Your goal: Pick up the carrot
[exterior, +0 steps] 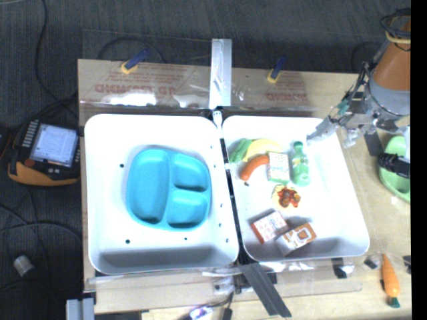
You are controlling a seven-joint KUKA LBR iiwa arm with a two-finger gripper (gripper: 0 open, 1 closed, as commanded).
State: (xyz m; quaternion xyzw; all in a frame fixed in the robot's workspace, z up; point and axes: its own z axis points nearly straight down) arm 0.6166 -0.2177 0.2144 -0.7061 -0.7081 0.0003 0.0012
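Carrot (253, 167): orange, lying at a slant in the upper left of the right bin (353, 199), touching the banana (259, 148) and just beside a small white carton (278, 166). Hand (319, 133): at the frame's upper right, over the bin's upper right rim, well apart from the carrot; grip state cannot be told. Left bin (100, 199): blue divided tray (170, 187).

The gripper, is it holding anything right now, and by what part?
Nothing is held. The gripper hangs over the right bin's upper right corner, apart from the carrot.
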